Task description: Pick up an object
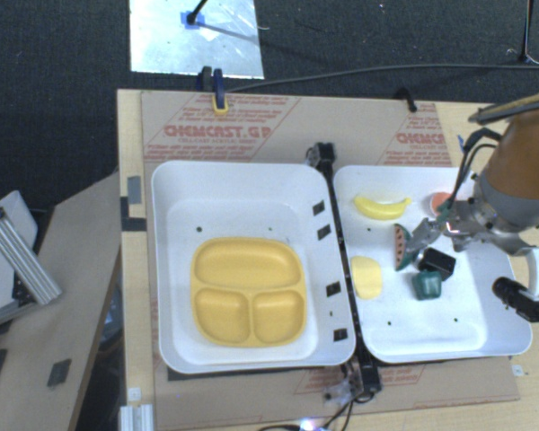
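My gripper [428,250] hangs over the middle of the right bin [467,330], reaching in from the right, and it is open. One grey finger [421,237] lies next to a watermelon slice toy [401,246]. The other, dark finger [438,261] sits just above a teal block [427,285]. Nothing shows between the fingers. A yellow banana [382,206] lies at the bin's back left. A pale yellow round piece [367,277] rests near the left wall. A red-orange object [439,202] peeks out behind the wrist, partly hidden.
The left bin [184,205] holds a yellow divided plate [248,290]. A black divider with clips [340,268] runs between the bins. The arm's orange band [530,155] fills the right side. A black part [519,296] juts over the right bin's right edge.
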`<state>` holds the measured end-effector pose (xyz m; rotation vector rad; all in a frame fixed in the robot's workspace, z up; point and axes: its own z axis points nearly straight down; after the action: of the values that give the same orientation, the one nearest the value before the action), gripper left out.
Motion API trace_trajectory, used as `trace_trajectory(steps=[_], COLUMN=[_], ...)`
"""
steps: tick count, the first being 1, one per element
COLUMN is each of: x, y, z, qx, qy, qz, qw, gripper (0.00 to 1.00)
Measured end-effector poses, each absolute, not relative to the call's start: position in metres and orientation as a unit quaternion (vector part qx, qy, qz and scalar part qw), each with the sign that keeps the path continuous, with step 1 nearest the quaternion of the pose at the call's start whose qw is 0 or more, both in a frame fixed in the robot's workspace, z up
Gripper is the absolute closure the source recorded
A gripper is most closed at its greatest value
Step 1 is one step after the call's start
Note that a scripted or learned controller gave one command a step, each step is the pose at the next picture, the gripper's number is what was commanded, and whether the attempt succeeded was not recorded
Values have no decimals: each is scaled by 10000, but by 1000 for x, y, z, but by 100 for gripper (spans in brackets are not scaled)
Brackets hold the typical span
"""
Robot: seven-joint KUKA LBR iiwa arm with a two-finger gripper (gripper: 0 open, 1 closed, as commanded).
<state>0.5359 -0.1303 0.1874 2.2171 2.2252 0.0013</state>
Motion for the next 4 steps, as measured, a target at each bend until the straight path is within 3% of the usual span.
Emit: trace_trajectory(steps=[1,2,3,4], x=[529,533,535,531], y=[-128,-133,-134,-134], z=[143,98,112,174], qx=[7066,7079,7081,7058], qy=[7076,7063,7061,7084], qz=[-5,12,29,19], qw=[-11,83,114,28], gripper=[0,0,100,100])
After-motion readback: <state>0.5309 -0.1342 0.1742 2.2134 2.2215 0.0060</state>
